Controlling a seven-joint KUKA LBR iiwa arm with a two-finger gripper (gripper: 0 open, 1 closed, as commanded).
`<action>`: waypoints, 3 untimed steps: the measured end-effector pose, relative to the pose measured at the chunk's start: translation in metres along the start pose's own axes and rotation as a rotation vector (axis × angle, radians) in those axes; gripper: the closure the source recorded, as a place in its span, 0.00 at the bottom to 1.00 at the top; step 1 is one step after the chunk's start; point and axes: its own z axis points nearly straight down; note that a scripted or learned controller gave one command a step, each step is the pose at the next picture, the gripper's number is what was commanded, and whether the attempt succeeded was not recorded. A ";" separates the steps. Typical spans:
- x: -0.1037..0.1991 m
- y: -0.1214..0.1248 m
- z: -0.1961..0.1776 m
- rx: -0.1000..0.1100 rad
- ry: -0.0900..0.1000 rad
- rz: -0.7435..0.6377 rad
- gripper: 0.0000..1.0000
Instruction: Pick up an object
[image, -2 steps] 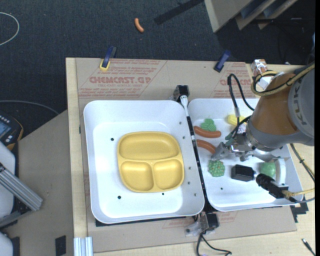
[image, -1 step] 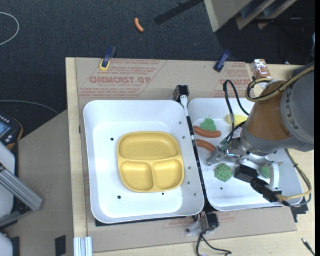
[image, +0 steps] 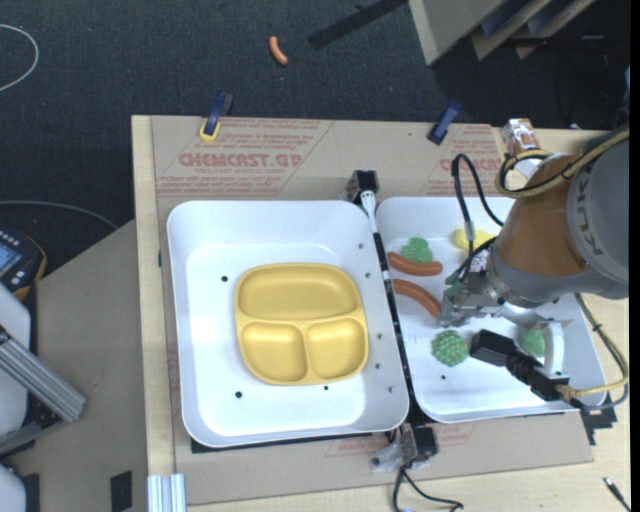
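Hand (image: 452, 308) low in right bin (image: 480, 400), centre-right of frame; fingers blurred, cannot tell their state. It sits amid the food toys, presumably for a close pick: sausage (image: 415, 295) touching at left, green ball (image: 450, 348) just below, hotdog (image: 414, 264) above. Divider wall (image: 385, 290) near at left; open floor lower right. Left bin (image: 200, 250) bears yellow tray (image: 300, 322).

A dark carpet (image: 120, 60) spreads beyond the bench's far edge, with a small orange scrap (image: 278, 49) lying on it, a thin white cable loop (image: 18, 45) toward the far left, and pale furniture (image: 480, 25) at the far right.
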 end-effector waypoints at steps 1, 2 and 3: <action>-0.003 -0.004 -0.044 -0.005 -0.003 -0.002 1.00; -0.010 0.000 -0.105 -0.008 -0.003 -0.003 1.00; -0.010 0.001 -0.132 -0.006 -0.002 -0.003 1.00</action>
